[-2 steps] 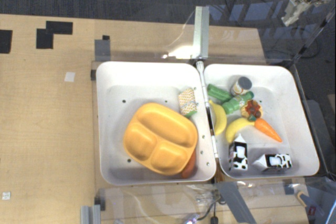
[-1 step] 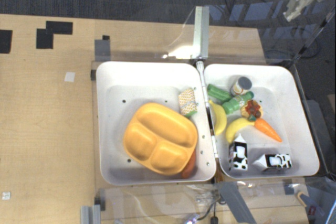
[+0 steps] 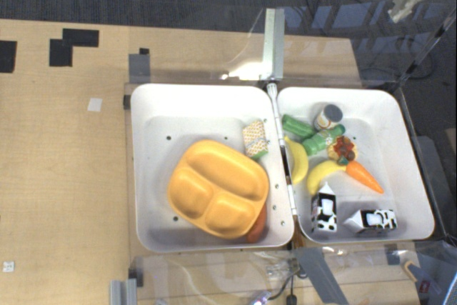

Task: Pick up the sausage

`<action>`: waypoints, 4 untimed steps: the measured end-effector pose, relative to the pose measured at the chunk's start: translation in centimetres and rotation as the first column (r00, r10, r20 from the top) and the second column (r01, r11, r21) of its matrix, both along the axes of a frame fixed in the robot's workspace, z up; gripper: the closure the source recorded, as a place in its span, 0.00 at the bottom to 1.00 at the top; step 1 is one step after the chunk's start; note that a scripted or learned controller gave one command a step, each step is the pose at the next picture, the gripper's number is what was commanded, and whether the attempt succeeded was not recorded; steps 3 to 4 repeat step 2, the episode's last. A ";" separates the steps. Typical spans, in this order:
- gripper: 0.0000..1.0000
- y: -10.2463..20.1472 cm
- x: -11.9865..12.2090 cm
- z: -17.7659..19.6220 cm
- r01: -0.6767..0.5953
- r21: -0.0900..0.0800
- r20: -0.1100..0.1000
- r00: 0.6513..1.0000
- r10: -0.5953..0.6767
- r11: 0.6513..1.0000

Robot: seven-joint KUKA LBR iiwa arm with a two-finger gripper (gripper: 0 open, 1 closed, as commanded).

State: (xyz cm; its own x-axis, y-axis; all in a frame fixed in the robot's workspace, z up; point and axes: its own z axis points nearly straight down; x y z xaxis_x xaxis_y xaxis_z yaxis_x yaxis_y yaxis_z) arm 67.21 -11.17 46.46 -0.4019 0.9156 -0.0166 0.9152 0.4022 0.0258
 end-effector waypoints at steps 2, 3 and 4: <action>1.00 0.2 0.2 2.7 -0.009 -0.004 0.022 1.000 0.009 1.000; 1.00 0.2 0.2 2.7 -0.009 -0.004 0.022 1.000 0.009 1.000; 1.00 0.2 0.2 2.7 -0.009 -0.004 0.022 1.000 0.009 1.000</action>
